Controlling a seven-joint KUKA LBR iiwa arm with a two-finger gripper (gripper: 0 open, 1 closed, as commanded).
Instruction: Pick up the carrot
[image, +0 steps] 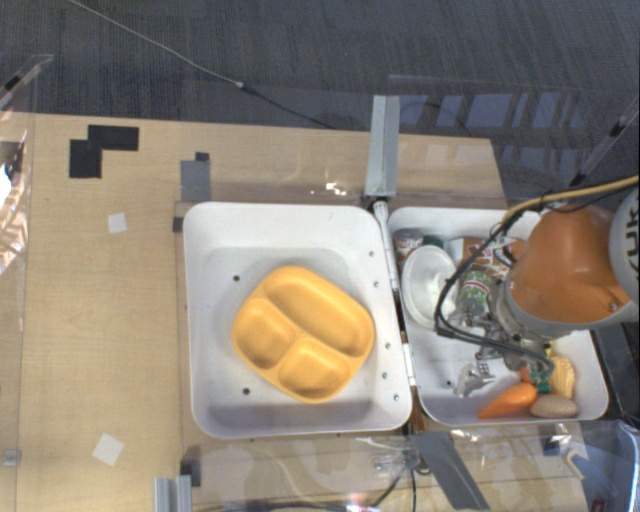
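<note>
The carrot (510, 399) is orange and lies near the front wall of the right bin (440, 400), pointing left, with a green tip at its right end. The gripper (478, 377) hangs just above and to the left of it, under the arm's orange band (565, 268). Its metal fingers (470, 381) point down toward the bin floor beside the carrot. Nothing shows between them. The arm covers much of the bin's middle.
A yellow sectioned plate (303, 332) sits in the left bin (215, 300). In the right bin are a white bowl (425, 282), a small can (408, 242), a beige potato-like item (553, 406) and a yellow item (565, 377) next to the carrot.
</note>
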